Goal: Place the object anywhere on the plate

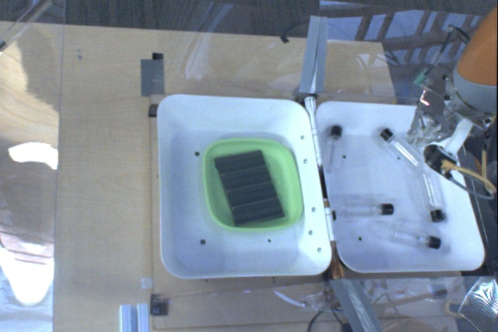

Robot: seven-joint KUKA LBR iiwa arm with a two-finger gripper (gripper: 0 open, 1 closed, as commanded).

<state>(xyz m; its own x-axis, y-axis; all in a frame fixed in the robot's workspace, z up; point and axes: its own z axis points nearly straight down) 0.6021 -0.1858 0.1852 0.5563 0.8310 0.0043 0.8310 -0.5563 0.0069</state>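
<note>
Still in the right bin: clear tubes, none on the plate

Right bin [467, 256] holds approx. five clear tubes w/ black caps, lying flat and apart. One at far left [334, 142], one slanted far-centre [398, 148], one mid [366, 207], one at right [433, 200], one near edge [411, 239]. Left bin [175, 190] carries the green plate [212, 194] w/ a dark ribbed block [249, 187] on it.

Handling, my guess: tubes light, stiff, slick, prob. roll easily, maybe fragile. Best pinch across mid-body, square to the long axis; cap end gives more friction.

Gripper [440, 142] sits at far right of the right bin, near the slanted tube. Can't tell if it's spread or closed, or pinching anything; wrist hardware and cables clutter it. Arm cut off at frame edge. Clear tube bodies nearly vanish against white, so count and outlines uncertain.
</note>
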